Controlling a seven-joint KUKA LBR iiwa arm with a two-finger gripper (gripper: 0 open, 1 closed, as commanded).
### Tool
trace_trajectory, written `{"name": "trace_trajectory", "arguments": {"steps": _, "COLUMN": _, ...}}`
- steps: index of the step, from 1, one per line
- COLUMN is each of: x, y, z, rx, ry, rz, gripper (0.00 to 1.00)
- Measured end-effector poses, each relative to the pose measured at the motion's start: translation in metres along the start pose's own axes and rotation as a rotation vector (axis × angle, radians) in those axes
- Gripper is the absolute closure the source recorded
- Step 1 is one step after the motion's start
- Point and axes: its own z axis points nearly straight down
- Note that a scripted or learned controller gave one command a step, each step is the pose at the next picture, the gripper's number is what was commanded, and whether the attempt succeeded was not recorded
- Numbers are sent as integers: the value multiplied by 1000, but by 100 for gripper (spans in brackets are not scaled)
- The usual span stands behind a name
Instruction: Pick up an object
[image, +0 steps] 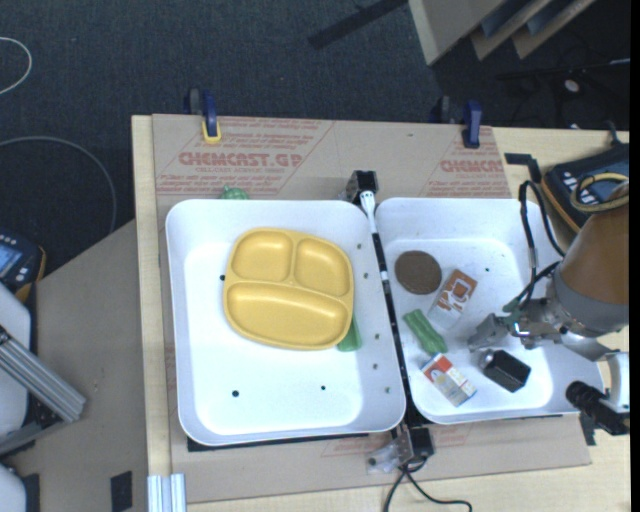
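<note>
The arm's tool (493, 335), its grip impossible to make out, hangs low in the right bin (470, 215) just above a black block (507, 370), near a green bar (424, 331).

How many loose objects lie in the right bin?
5: brown disc at back, orange-white packet beside it, green piece in the middle, small box in front, black block front-right. The arm may hide others.

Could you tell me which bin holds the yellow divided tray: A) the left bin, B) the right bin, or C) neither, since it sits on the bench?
A: the yellow tray lies inside the left bin, while the brown disc and other small items lie in the right bin.
</note>
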Motion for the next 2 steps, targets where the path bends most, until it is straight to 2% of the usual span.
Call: {"name": "trace_trajectory", "arguments": {"steps": 2, "x": 0, "y": 0, "z": 0, "rx": 0, "ry": 0, "rz": 0, "gripper": 0}}
